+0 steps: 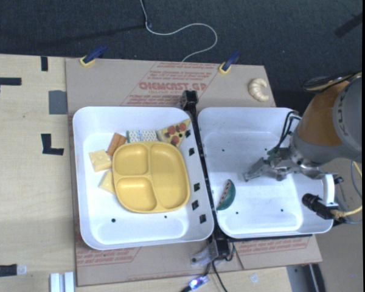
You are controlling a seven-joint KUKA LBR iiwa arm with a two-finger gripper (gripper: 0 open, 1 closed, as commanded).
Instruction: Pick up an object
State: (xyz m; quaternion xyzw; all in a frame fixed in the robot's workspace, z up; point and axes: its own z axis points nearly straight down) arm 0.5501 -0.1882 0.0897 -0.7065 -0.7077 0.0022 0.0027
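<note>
In the camera view, two shallow white bins are seen side by side on a cardboard sheet (170,78) laid over the desk (24,163). The left bin (88,224) is occupied by a yellow divided plate (151,176), with flat toy food pieces tucked around its upper and left edges, among them a pale cracker square (100,160) and a pizza slice (176,131). In the right bin (255,224), a watermelon slice (225,195) is found lying near the bin's left wall, towards the front. The arm is reached in from the right, and the tool (250,175) is held low over the middle of the right bin, apart from the watermelon slice, to its upper right. Whether the tool is spread or closed cannot be told, and nothing is seen in its grasp. A small tan object (260,89) is lying on the cardboard beyond the right bin.
</note>
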